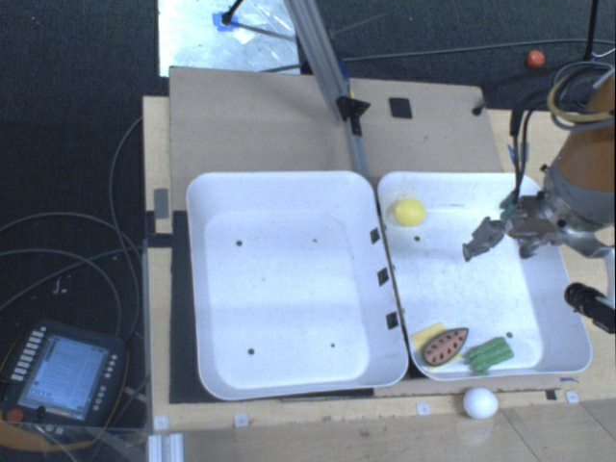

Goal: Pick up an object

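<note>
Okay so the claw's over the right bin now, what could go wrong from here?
1. The yellow ball sits in the right bin's far corner; being round, it may roll away from the claw.
2. The brown slice, yellow piece and green item crowd the near wall, so a grab there might catch the rim or two things.

The arm (587, 157) is cut off by the right edge of the frame, so its upper links are out of sight. The gripper (486, 239) at right of centre is small and blurred; whether anything lies between its parts cannot be told. The yellow piece (424, 336) at lower right is partly covered by the brown oval object (446, 346). The handheld screen (60, 372) at lower left is too blurred to read. The slanted pole (313, 37) runs out through the top edge.
</note>
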Controlling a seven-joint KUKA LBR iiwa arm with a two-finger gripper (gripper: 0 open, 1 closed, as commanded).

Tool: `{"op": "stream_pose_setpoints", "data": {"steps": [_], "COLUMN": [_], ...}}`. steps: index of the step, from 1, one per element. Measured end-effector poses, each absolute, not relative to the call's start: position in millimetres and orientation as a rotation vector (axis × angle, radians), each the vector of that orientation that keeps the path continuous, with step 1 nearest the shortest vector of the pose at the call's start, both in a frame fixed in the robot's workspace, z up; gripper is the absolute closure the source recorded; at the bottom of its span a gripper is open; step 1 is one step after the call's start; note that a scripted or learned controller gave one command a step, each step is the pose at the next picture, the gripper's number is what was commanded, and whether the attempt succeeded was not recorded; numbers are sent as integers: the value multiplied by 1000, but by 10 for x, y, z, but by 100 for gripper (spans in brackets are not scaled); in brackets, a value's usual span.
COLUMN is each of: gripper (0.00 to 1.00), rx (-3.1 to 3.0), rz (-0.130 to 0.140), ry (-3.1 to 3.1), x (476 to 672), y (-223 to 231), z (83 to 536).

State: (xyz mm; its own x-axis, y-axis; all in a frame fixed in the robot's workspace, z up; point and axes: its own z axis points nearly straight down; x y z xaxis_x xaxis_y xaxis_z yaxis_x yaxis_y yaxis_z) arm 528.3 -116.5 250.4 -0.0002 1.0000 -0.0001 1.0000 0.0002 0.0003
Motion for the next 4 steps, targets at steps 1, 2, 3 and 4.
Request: {"op": "stream_pose_setpoints", "data": {"steps": [1, 2, 3, 4], "gripper": [0, 100, 100, 0], "rx": [2230, 2220, 2217, 2221], "rz": [-8, 1, 3, 1], "ry": [2220, 2221, 2223, 2221], "x": [4969, 5002, 4941, 4934], "y": [-1759, -1740, -1357, -1369], "z": [1420, 1560, 1780, 1773]}}
